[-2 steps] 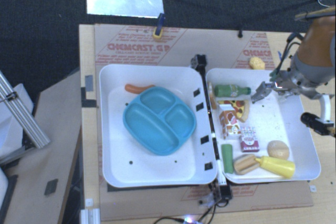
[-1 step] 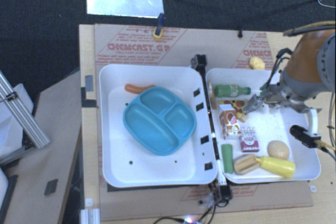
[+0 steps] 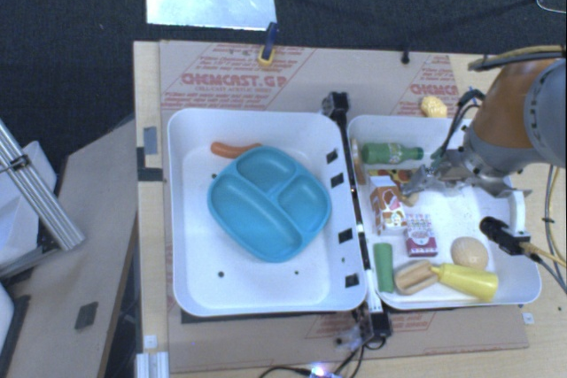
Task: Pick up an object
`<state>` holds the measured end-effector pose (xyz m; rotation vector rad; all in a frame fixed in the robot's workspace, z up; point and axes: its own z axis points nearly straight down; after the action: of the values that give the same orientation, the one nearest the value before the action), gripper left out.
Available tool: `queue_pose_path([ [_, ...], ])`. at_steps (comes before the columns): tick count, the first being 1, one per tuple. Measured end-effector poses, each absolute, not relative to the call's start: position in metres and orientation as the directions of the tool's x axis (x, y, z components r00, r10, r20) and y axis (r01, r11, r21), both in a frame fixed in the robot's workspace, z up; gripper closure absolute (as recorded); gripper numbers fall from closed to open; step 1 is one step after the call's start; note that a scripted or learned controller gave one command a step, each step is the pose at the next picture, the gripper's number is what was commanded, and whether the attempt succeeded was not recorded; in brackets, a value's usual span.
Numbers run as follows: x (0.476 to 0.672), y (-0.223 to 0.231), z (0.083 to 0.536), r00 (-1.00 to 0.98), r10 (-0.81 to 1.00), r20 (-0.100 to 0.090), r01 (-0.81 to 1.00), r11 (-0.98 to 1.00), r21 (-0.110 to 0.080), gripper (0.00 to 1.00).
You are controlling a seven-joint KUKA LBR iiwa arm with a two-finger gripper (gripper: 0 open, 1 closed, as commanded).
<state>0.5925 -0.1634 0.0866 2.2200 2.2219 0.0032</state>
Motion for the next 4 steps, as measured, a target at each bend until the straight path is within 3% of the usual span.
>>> queue_pose_path([
  [1, 0.596, -0.163, 0.101, -0.002, 1.0, 0.001, 1.0, 0.002, 0.012, 1.0],
  [3, 0.61, -0.164, 0.2, -0.004, 1.0, -0.001, 1.0, 0.004, 0.005, 1.0],
  [4, 0.611, -0.165, 0.226, -0.005, 1.0, -0.001, 1.0, 0.005, 0.005, 1.0],
])
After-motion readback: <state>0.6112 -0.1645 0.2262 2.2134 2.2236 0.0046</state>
